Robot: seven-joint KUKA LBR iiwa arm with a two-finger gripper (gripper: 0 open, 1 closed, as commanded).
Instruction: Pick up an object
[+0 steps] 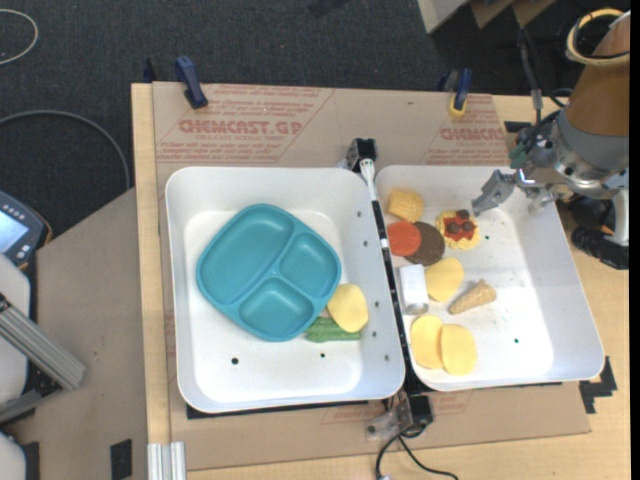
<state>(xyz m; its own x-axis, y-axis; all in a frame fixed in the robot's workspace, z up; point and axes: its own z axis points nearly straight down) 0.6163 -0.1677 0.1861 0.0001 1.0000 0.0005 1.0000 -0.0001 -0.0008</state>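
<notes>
- Dark carpet floor behind, cardboard-topped bench (pixel 300 118) mid-frame, two clamps on its upper edge. Two white bins side by side: left bin (pixel 200 368), right bin (pixel 560 338).
- Left bin: teal divided plate (pixel 265 273) at centre-left, a yellow piece (pixel 349 308) touching its lower-right rim, a green piece (pixel 325 332) just under that.
- Right bin holds the pickable cluster, all in its left half: yellow corn-like piece (pixel 406 205) at top, orange disc (pixel 404 237) touching a brown disc (pixel 429 244), red-topped tart (pixel 459 227) beside them, a white block (pixel 413 286) by the divider, a yellow lump (pixel 444 279), a tan wedge (pixel 473 297), and two yellow rounds (pixel 445 346) at the bottom.
- Gripper (pixel 495 193) sits at the upper right of the right bin, wrist tilted so the tip points down-left. We can't tell the finger gap from this angle; nothing visibly between them.
- Key relation: nearest target is the red-topped tart, just down-left of the tip, near but apart. The corn-like piece lies further left at about the same height.
- The tart is roughly round, so no long axis to align to. We judge that a short move down-left, then a descent, comes next.
- Risk: the tart is close to the brown disc, so one finger could land on it.
</notes>
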